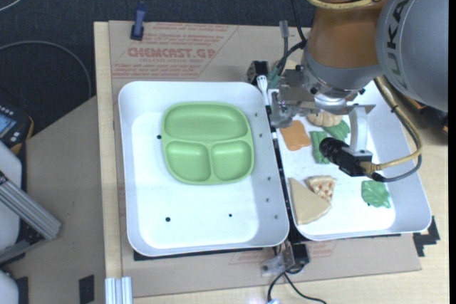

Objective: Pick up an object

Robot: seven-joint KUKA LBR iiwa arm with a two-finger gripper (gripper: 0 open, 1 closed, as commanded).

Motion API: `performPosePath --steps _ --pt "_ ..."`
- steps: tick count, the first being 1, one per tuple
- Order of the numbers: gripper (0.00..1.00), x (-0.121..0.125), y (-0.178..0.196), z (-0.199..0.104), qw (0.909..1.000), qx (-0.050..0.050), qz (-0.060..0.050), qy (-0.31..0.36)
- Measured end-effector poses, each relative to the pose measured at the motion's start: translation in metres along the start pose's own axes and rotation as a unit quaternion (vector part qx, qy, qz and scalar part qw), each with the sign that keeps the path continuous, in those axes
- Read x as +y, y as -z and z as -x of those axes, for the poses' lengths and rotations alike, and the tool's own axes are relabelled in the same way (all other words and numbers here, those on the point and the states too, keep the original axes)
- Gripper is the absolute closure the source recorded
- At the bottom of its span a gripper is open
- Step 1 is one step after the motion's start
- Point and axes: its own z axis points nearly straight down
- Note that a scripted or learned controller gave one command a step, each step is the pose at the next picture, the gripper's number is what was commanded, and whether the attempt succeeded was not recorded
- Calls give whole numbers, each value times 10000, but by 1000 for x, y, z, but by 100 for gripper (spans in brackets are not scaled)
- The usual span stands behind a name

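1. The grey arm (pixel 420 32) reaches in from the right, its orange band (pixel 353 7) bent over the far part of the right bin (pixel 356 221).
2. The claw (pixel 322 109) points down just above the food pieces there. Whether it is apart or together cannot be told, and nothing is seen clamped in it.
3. The right bin holds all the loose things. An orange slab (pixel 294 136) lies near its left wall, just left of the claw. Pale beige bits (pixel 326 119) and a green leafy scrap (pixel 340 130) lie under the claw.
4. Nearer in that bin, a pizza slice (pixel 323 186) rests on a beige wedge (pixel 308 206). A second green leaf (pixel 375 194) lies apart to their right.
5. The left bin (pixel 128 153) holds a green divided plate (pixel 208 141), set toward its far side, and a few small dark specks.
6. Both bins sit side by side on a printed cardboard sheet (pixel 171 50) on the bench. A small blue thing (pixel 139 21) lies at the sheet's far left edge.
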Motion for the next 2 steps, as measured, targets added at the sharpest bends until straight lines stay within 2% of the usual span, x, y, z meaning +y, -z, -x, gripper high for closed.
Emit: performPosePath --steps 1,2 --pt "100 -68 94 -35 9999 38 87 46" --pt "100 -68 49 13 10000 7 13 -5"
